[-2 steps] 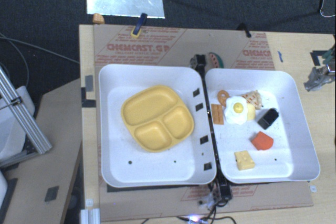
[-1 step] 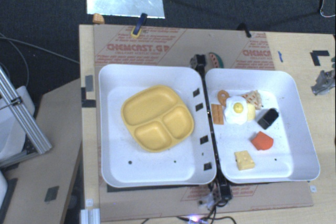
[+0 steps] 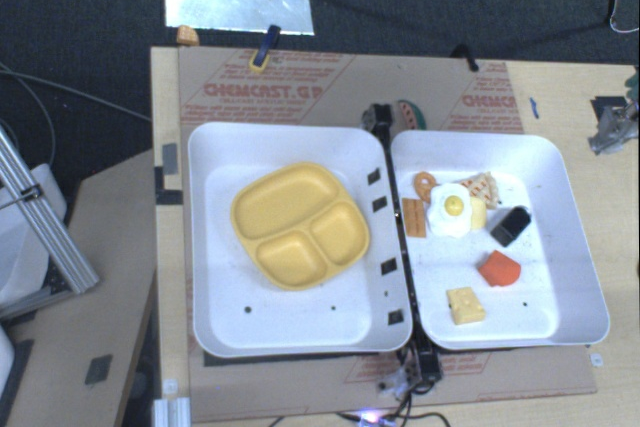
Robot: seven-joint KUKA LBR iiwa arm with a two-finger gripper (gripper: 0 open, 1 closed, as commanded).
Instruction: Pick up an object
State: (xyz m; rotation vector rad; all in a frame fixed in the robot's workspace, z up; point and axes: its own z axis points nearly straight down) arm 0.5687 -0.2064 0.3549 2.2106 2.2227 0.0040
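Nearest the camera, in the right bin [image 3: 575, 215], lies a small yellow cheese wedge [image 3: 465, 305] with holes moulded in it — toy food by the look of it, so probably light, stiff plastic and somewhat slick. It sits alone near the bin's front, well apart from the other pieces, which makes it a fair candidate for the pick; I would close the fingers across its two flat sides rather than over the sloped top, where they could slide off.

Just behind it rests an orange-red block [image 3: 499, 269], also free-standing and blocky, likely an equally easy hold across its parallel faces. A black piece [image 3: 510, 225] lies tilted beyond that. Further back the items crowd together: a fried egg [image 3: 450, 210], flat and hard to get fingers under, touches a pale yellow piece [image 3: 478, 214] on one side and lies just beside a brown wafer [image 3: 413, 217] on the other, with a small pretzel [image 3: 425, 183] and a toast-like slice [image 3: 484, 186] behind. Grasping there risks nudging neighbours.

Across the divider, the left bin [image 3: 215, 215] holds a yellow compartment tray [image 3: 300, 225] — wide and shallow, graspable only at its rim.

No gripper is over either bin, so I cannot tell whether it is released or clenched, and nothing is yet lifted.
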